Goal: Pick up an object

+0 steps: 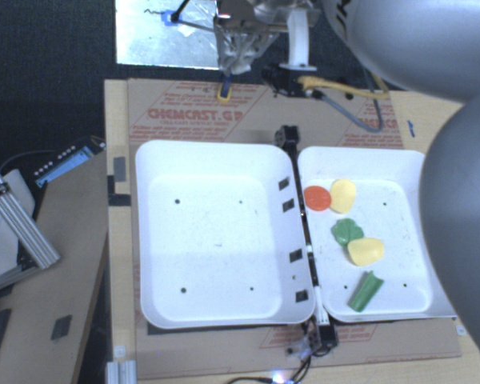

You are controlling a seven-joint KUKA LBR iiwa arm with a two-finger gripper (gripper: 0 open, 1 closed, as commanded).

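— White plastic bins, two, shallow, are sitting side by side on the cardboard sheet [192, 114]. What is lying in them?

— The left bin [156, 182] is carrying nothing to list. The right bin [404, 174] is holding five small pieces, bunched toward its left wall: a flat orange-red round disc [317, 198], touching a pale yellow rounded lump [343, 195]; below them a crinkled green leafy piece [346, 231]; just beside that, a yellow curved lump [366, 251]; lowest, a green elongated stick [366, 291], lying tilted and apart from the rest.

— And the gripper?

— The gripper [238, 61] is hanging above the cardboard behind the left bin, well apart from every piece. Its tips are looking drawn together with nothing between them, though blur is making that hard to confirm.

— Advice for the pick?

— I am judging the green stick the easiest target, since it is lying clear of neighbours. The arm is needing to travel over to the right bin, spread wide before descending, and line its fingers across the stick's narrow width.
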